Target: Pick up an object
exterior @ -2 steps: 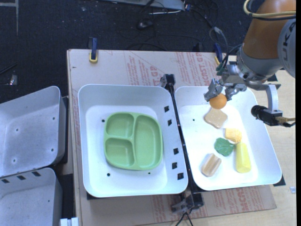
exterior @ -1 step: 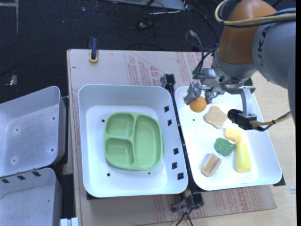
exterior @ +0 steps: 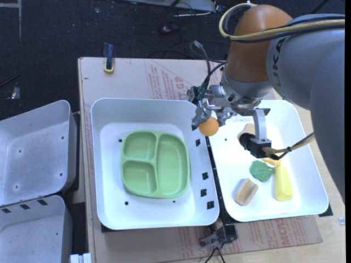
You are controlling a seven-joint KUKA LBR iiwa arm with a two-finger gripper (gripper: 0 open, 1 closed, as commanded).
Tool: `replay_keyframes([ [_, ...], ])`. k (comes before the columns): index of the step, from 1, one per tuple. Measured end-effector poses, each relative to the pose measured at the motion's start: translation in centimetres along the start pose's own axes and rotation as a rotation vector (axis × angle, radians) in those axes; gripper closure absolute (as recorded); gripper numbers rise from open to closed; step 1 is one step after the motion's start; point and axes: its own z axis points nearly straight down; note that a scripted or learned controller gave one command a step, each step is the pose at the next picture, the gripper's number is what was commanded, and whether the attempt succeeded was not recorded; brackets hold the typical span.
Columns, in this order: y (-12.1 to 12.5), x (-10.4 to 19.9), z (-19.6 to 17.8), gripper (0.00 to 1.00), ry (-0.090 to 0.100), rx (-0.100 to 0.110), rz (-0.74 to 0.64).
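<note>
My gripper (exterior: 208,120) hangs over the seam between the two white bins, near their far ends. It is shut on a small orange ball (exterior: 209,128), which sits between the fingers and is lifted above the bin rims. In the right bin (exterior: 307,147) lie a green crumpled piece (exterior: 261,171), a yellow bottle-like object (exterior: 283,183) and a tan block (exterior: 245,191), all nearer the camera than the gripper. A pale tan thing (exterior: 248,129) peeks out beside the wrist, partly hidden.
The left bin (exterior: 104,119) holds a light green divided plate (exterior: 155,164) at its middle. The big grey arm with its orange band covers the far right corner of the right bin. Two white lids (exterior: 33,147) lie left of the bench.
</note>
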Motion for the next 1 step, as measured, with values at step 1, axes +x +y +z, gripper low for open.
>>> replay_keyframes([
  [1,0.02,4.91,-0.65,1.00,0.000,-0.003,0.001],
])
